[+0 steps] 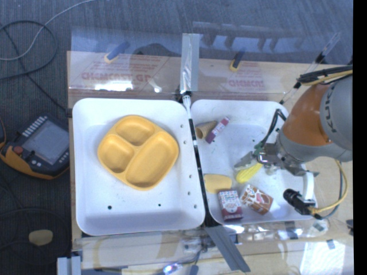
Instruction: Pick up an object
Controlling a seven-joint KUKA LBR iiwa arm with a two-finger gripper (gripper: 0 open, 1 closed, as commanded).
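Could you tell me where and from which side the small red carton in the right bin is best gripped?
Probably from above, closing across the narrow sides of the red carton. It lies flat near the bin's front wall, with open floor on its left; the patterned packet crowds its right.

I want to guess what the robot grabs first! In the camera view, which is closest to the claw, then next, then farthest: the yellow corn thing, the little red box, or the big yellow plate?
1. Yellow corn-like toy: right bin, right at the claw.
2. Small red box: right bin's near edge, left of the claw.
3. Yellow divided plate: left bin, far across the divider.
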